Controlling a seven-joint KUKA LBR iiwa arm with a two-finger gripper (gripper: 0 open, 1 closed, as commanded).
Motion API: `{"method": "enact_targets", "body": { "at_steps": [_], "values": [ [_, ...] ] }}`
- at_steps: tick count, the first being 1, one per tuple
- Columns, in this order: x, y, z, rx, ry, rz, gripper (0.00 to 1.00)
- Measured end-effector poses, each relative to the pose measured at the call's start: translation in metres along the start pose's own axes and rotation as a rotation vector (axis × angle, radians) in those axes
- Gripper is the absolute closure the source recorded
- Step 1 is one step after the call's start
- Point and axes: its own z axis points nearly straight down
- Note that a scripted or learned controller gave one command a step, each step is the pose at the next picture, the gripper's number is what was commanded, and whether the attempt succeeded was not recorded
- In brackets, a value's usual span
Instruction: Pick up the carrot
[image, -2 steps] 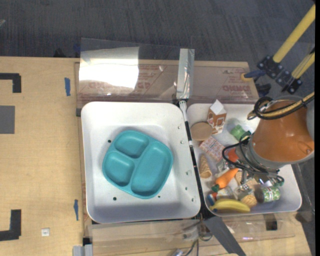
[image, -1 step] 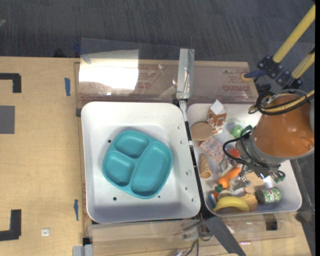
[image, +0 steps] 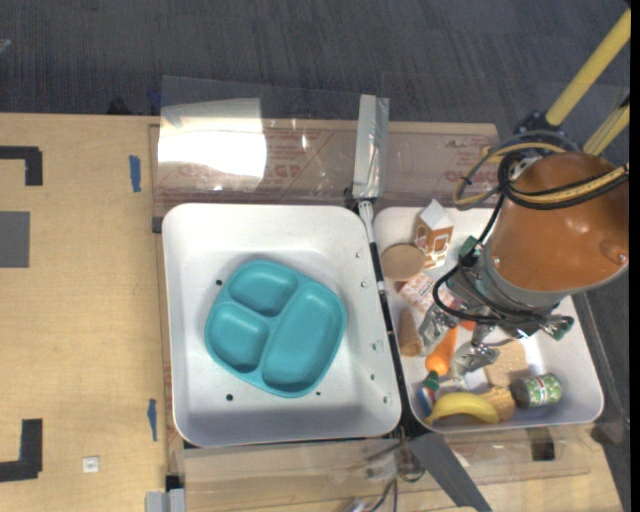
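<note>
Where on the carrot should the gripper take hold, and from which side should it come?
Probably at the carrot's orange middle, coming from above. It lies slanted in the right bin, its green end toward the banana, so the fingers should close across its narrow width. Things crowd it, so a side approach looks blocked.

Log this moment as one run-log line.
task: pick carrot | gripper: low over right bin, beside carrot | grasp: unconfirmed | left bin: teal plate

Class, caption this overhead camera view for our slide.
Grey-and-orange arm's pincer over the small orange carrot in the cluttered right white bin.
</note>
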Motion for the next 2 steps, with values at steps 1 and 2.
{"method": "enact_targets", "body": {
  "at_steps": [1, 2],
  "values": [
    [-0.043, 0.007, -0.009, -0.004, 0.001, -0.361, 1.00],
    [-0.056, 0.052, 0.001, -0.008, 0.001, -0.778, 1.00]
  ]
}}
